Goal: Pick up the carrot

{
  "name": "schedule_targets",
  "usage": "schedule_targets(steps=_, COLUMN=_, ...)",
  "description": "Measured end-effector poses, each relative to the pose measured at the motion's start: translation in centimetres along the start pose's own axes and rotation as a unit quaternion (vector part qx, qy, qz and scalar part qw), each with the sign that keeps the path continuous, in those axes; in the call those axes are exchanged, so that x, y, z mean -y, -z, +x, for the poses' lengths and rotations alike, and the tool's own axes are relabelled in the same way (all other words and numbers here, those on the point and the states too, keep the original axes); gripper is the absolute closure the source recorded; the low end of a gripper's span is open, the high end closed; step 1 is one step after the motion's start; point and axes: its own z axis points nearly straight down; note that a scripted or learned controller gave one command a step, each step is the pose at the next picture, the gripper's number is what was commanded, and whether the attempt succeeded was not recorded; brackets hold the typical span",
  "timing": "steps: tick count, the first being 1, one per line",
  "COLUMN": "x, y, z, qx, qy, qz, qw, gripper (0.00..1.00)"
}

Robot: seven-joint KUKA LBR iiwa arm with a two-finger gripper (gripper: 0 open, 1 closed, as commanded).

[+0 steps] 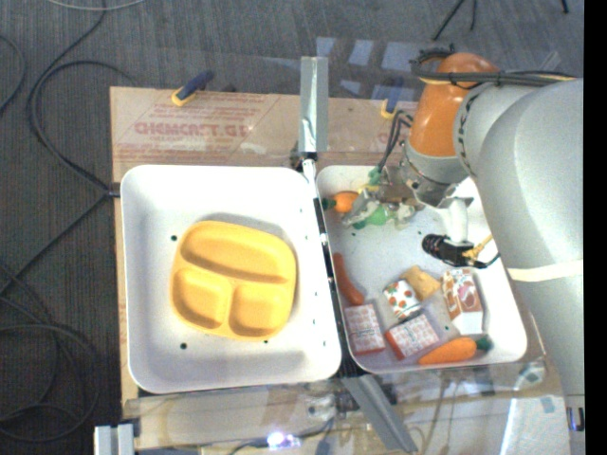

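Carrot [446,351] lies unlifted at near corner of right bin [391,250]; jaws low at far end, whether spread we cannot tell; pick pending

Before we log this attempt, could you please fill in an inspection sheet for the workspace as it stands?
Surface: two white bins, left bin and right bin, on a brown board.
Job's things: carrot lies at the right bin's near edge, far from the gripper.
Clutter: yellow compartment tray in the left bin; printed boxes, a reddish stick, a small orange piece and a green item in the right bin.
Grippers: gripper over the right bin's far corner, beside the orange piece.
Cables: black cables on the floor, left.
Surroundings: grey carpet; blue clamp on the board.
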Motion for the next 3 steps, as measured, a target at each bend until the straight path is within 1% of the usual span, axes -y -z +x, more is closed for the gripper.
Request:
schedule_targets(steps=1, x=-0.1, y=-0.02, z=-0.07, qx=-0.002, qy=-0.02, qz=-0.001, qw=0.9998, gripper=0.0)
schedule_targets(steps=2, x=-0.09, y=-0.02, z=0.05, qx=0.0, qy=-0.022, qz=-0.002, qw=0.9997, gripper=0.0)
schedule_targets(steps=3, x=-0.04, y=-0.01, z=-0.01, qx=0.002, qy=0.002, qz=-0.001, qw=1.0, gripper=0.0)
